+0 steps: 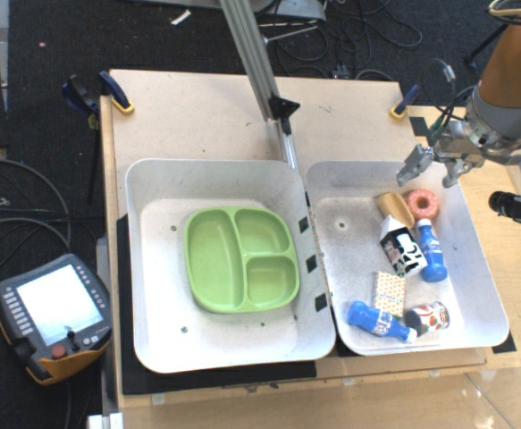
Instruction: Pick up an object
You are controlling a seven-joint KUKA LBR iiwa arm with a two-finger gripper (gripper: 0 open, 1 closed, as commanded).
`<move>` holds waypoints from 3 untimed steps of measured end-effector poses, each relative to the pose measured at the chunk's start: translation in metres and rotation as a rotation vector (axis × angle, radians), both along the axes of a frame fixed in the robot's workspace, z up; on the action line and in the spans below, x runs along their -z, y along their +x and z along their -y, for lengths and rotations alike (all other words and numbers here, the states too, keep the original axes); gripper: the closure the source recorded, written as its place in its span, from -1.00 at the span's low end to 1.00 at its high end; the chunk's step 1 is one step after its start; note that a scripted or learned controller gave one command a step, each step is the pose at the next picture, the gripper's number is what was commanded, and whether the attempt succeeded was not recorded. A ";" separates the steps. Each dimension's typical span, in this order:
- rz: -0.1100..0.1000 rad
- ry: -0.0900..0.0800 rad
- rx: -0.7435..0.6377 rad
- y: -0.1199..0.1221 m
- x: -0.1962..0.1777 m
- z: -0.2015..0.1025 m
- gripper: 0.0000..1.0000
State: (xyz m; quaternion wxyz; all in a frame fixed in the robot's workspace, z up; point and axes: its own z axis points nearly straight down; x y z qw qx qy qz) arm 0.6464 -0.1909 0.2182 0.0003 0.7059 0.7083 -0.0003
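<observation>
We see two-finger metal gripper spread wide, nothing between fingers, above far edge of right white bin. Nearest target, pink ring-shaped donut toy, lies just below-left of gripper, touching tan-capped black-and-white bottle, whose long axis runs diagonally. We judge short descent needed.

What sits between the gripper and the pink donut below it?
Nothing visible. The gripper, fingers spread, hangs above the right bin's far edge, and the donut lies just beneath, uncovered, with a bottle beside it.

Bench with two bins
</observation>
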 end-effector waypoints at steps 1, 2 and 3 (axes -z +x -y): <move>0.000 0.000 0.000 0.000 0.000 0.000 -1.00; -0.006 0.001 0.003 -0.009 0.061 0.001 -1.00; -0.006 0.002 0.004 -0.017 0.119 0.006 -1.00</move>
